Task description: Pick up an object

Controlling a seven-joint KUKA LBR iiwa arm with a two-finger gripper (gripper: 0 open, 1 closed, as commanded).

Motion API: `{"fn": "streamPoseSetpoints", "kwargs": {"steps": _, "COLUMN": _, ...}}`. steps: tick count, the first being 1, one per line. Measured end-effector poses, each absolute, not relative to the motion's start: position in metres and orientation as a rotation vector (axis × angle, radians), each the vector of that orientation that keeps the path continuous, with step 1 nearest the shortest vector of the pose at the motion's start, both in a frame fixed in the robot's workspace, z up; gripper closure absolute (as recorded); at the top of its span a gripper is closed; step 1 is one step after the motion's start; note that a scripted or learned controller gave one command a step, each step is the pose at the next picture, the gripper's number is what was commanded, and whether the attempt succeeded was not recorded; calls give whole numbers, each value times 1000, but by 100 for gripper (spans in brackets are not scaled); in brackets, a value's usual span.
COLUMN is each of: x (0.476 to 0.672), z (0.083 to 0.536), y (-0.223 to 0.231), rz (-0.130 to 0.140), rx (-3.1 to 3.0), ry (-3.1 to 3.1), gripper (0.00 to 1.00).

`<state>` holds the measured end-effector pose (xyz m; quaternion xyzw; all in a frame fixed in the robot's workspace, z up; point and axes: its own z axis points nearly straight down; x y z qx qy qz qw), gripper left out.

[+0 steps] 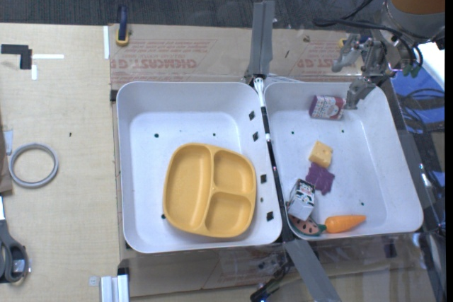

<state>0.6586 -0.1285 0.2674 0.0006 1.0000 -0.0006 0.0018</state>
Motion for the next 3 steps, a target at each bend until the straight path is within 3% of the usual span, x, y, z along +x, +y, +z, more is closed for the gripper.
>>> {"fn": "streamPoseSetpoints", "kwargs": {"steps": 1, "x": 643, "z": 119, "y": -129, "rz": -1, "rx": 47, "ry": 3139, "gripper": 0}}
{"fn": "streamPoseSetpoints", "kwargs": {"steps": 2, "x": 576, "z": 92, "y": -92, "rz": 0, "rx": 105, "ry": 3138, "gripper": 0}}
{"fn": "streamPoseSetpoints", "kwargs": {"steps": 3, "x": 560, "z": 192, "y": -86, "rz": -1, "rx": -267, "ry": 3126, "gripper": 0}}
